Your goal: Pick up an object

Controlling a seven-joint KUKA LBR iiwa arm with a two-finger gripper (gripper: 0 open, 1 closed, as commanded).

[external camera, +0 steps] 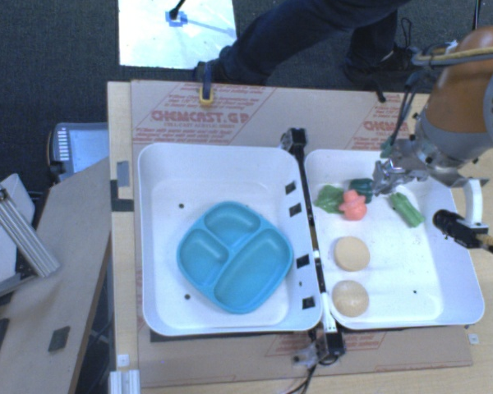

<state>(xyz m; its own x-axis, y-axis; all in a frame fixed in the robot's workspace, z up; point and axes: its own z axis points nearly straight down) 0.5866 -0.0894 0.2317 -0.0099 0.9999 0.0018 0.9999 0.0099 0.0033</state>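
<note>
half the arm (468, 97) is cut off at right; whether its jaws over the teal object (362, 185) are parted or closed, i cannot tell.

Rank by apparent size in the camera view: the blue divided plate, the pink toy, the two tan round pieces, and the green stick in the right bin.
1. blue divided plate, by far the largest.
2. The two tan round pieces: they look alike, so no order between them.
3. pink toy and green stick: too close to rank.

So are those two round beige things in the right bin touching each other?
Apart. The camera view shows a strip of white bin floor between the upper beige round and the lower beige round in the right bin.
</note>
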